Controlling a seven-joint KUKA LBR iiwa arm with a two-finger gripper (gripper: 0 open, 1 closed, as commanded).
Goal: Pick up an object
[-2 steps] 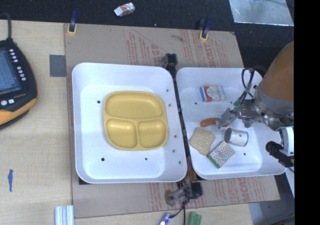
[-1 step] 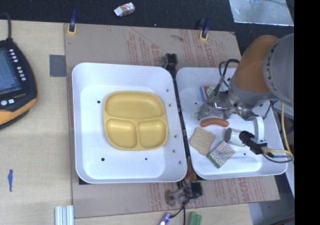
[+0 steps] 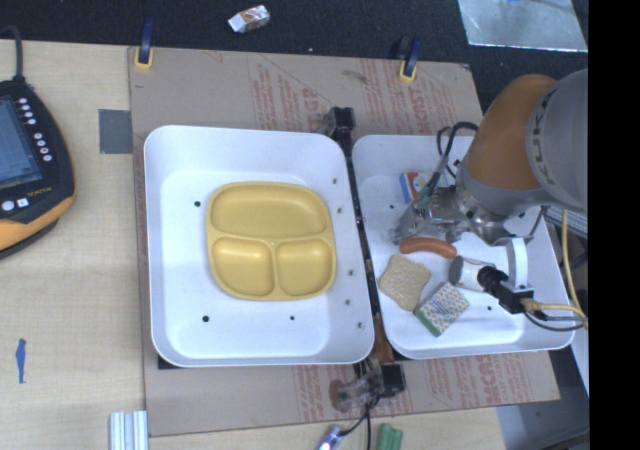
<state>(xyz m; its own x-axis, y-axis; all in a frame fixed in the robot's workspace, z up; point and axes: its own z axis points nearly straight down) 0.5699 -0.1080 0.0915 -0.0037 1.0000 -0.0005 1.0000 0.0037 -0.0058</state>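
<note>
1. Nearest the camera, in the right bin [image 3: 480,343], a green packet [image 3: 442,309] is lying close to the near rim. A slice of bread [image 3: 404,281] is sitting just beside it on the left.
2. Just behind those two, the sausage [image 3: 428,248] is lying flat on the bin floor and looks like the likeliest thing to be picked. Its long axis is running left to right across the view, roughly parallel to the near rim. Both ends are looking alike, so it is not pointing either way.
3. The end effector [image 3: 428,216] is hanging just behind the sausage. The wrist is blocking it, so how far open it is cannot be told. Nothing is showing in its hold.
4. A close along the sausage's length would probably be pushing or rolling it away rather than pinching it across the narrow width. The bread is lying so near that a low descent may be catching it too.
5. Farther back, a small card [image 3: 409,184] is resting near the bin's left wall.
6. On the surface [image 3: 70,338], the left bin [image 3: 160,238] is holding a yellow plate [image 3: 270,238].
</note>
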